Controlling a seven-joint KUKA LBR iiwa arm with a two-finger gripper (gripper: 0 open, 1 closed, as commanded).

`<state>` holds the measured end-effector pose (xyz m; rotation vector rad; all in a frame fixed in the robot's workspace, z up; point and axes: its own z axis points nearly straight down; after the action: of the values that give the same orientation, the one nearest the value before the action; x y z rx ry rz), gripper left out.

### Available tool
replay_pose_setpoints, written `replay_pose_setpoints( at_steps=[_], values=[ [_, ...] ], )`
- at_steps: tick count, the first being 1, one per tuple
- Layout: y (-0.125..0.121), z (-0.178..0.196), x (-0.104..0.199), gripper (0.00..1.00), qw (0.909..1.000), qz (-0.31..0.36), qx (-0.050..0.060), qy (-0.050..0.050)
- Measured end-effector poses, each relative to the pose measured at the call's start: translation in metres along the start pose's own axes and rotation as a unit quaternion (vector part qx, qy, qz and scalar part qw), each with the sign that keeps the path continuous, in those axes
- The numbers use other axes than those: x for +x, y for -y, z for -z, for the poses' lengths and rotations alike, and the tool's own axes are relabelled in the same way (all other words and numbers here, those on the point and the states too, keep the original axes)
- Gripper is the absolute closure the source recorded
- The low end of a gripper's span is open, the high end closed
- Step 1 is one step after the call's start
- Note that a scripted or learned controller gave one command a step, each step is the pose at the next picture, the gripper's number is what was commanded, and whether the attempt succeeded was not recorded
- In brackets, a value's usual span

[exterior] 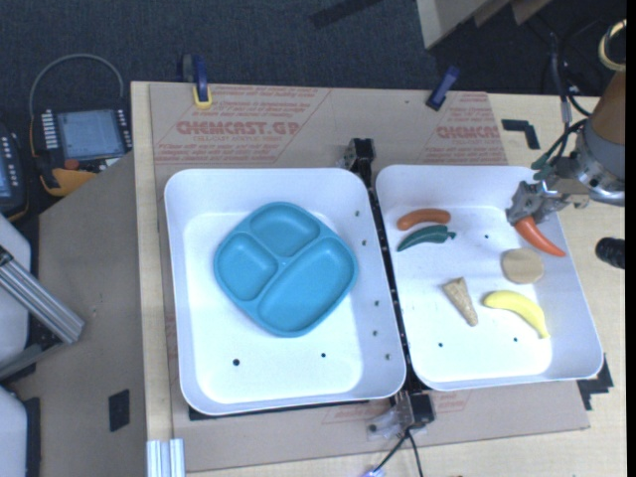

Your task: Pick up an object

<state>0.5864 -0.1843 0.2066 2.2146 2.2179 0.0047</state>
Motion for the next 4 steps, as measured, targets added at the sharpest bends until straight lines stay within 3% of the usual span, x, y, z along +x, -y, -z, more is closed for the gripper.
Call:
replay_pose_setpoints(
  at_steps=[1, 3, 4],
  values=[
    [-0.001, 0.022, 0.0, 1.0, 1.0, 0.0, 0.001, 0.0],
    [-0.014, 0.029, 0.089, 1.0, 1.0, 0.002, 0.002, -0.002],
    [-0.02, 0.016, 0.146, 1.0, 1.0, 0.002, 0.005, -0.003]
  ],
)
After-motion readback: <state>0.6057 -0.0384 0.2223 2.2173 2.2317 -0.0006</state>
